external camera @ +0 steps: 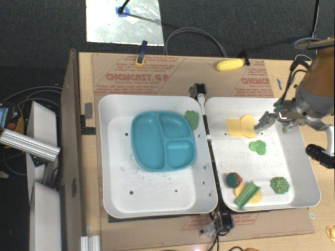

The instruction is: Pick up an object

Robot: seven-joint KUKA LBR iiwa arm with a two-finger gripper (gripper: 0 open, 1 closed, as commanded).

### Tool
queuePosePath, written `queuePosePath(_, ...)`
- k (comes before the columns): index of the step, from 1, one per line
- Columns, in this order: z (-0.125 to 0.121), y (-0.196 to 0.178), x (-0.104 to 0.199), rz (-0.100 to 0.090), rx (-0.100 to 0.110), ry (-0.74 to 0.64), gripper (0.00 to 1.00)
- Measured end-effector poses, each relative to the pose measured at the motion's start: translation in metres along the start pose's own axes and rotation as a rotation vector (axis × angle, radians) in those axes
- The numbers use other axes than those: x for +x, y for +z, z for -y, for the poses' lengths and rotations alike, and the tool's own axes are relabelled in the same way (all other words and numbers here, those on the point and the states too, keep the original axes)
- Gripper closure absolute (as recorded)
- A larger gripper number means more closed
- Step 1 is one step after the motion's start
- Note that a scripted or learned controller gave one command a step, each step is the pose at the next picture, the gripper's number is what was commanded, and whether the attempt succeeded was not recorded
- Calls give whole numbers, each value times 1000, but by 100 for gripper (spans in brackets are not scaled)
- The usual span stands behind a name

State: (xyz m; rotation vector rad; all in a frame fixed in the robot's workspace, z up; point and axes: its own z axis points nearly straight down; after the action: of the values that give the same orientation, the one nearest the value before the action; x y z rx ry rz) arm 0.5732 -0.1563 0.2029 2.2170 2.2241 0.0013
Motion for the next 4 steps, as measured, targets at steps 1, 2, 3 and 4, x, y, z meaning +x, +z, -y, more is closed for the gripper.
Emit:
queuePosePath(1, -7, 60, -17, 0, 3, 3, 0)
queuePosePath(2, 2, 122, -24, -1, 4, 3, 0)
queuePosePath(3, -14, 92, -52, 3, -4, 3, 0)
queuePosePath(4, -73, 119, 1, 1, -4, -8, 0)
